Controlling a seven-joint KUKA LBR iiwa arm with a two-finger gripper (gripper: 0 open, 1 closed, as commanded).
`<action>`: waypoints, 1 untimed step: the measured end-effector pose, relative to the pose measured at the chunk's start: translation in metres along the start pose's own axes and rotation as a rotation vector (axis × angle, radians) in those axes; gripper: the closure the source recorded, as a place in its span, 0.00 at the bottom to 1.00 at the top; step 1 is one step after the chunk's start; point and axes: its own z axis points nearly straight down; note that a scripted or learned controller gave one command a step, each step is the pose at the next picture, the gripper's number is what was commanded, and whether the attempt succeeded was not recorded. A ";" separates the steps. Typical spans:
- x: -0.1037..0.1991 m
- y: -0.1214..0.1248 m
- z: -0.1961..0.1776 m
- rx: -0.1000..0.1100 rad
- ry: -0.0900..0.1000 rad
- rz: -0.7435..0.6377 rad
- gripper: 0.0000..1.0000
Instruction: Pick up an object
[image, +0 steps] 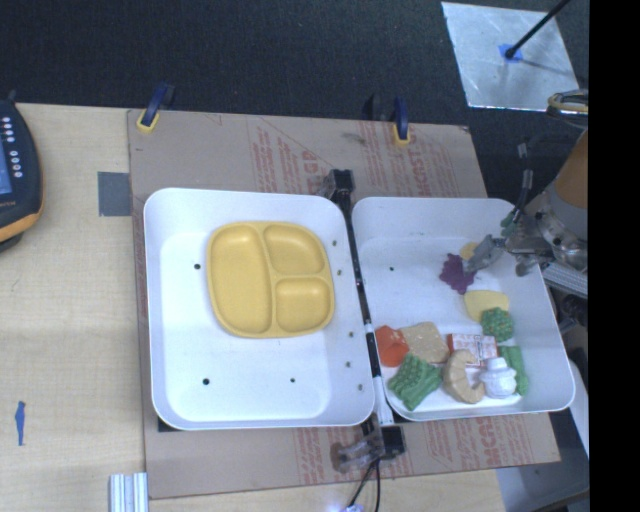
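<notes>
The gripper (497, 248) sits low over the upper right part of the right bin (400, 225), its fingers just beside a purple object (457, 272) and a small yellow piece (468, 250). The view does not resolve the jaws, so their state cannot be told, and nothing is seen between them. No object is lifted: the pick is judged not yet accomplished. Candidate items lie in the right bin, among them a pale yellow piece (486, 302), a green broccoli-like toy (497, 323) and a red item (391, 346), clustered toward the near edge. The left bin (180, 390) carries a yellow divided plate (270, 278). Grasp and lift remain.
</notes>
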 end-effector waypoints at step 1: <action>0.030 0.014 0.055 0.009 0.006 -0.008 0.00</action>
